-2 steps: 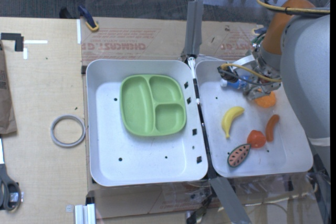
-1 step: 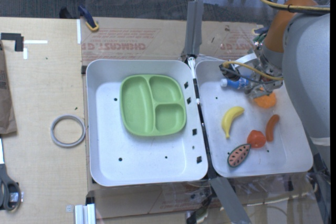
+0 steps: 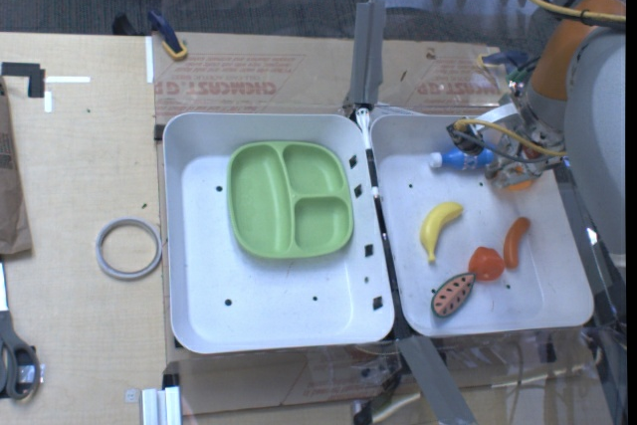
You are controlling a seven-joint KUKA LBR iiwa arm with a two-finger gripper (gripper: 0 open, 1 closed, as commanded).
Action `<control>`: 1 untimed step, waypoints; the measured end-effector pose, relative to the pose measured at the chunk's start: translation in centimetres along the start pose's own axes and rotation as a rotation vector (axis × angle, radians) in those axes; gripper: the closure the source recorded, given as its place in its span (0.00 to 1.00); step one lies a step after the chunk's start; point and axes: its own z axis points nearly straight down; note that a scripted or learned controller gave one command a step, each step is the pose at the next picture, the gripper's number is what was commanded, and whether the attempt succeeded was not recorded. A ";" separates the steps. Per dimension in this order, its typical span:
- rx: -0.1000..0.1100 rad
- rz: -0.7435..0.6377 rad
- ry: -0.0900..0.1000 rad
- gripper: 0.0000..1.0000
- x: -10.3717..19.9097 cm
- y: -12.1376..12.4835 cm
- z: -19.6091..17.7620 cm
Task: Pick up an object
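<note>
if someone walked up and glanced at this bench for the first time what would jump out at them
Probably the green divided plate, lying alone in the left bin. Next, the bright toy food in the right bin: a yellow banana near the middle, with a red tomato, an orange carrot and a watermelon slice grouped toward the front. The gripper sits over that bin's back right corner, by a small blue and white object.

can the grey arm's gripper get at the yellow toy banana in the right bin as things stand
Probably yes. The yellow toy banana lies by itself on the floor of the right white bin, apart from the red tomato toy and orange carrot toy. The gripper sits just above it in the view, with nothing between.
</note>
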 end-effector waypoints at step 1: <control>0.000 0.002 -0.004 1.00 0.3 0.0 0.1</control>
